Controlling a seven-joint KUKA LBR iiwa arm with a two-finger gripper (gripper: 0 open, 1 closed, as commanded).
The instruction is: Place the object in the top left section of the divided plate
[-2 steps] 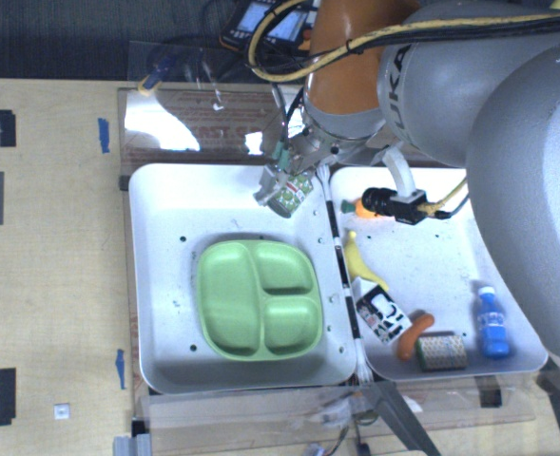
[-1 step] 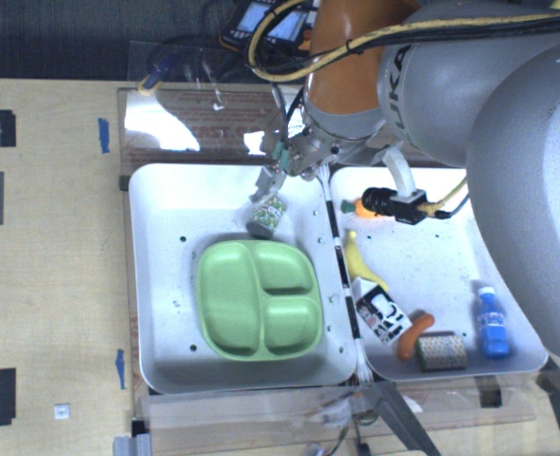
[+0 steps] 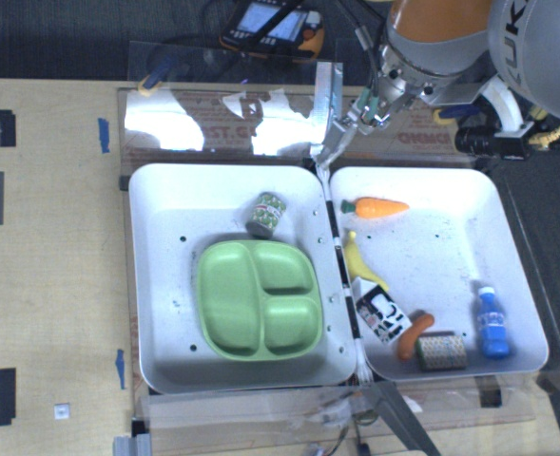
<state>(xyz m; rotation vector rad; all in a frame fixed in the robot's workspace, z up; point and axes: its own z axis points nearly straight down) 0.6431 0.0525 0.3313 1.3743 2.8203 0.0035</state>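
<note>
A green divided plate (image 3: 259,298) lies in the left bin (image 3: 156,255), with one long section on its left and two smaller ones on its right. A small green-labelled can (image 3: 267,213) stands just beyond the plate's far edge. My gripper (image 3: 367,114) hangs high over the back rim, near the wall between the two bins, apart from every object. Under the grey and orange wrist it is small and blurred.
The right bin (image 3: 470,207) holds an orange carrot (image 3: 376,208), a yellow banana (image 3: 359,259), a black-and-white packet (image 3: 380,313), a reddish sausage (image 3: 415,333), a speckled block (image 3: 441,351) and a blue bottle (image 3: 492,322). A shiny panel (image 3: 222,122) stands behind the left bin.
</note>
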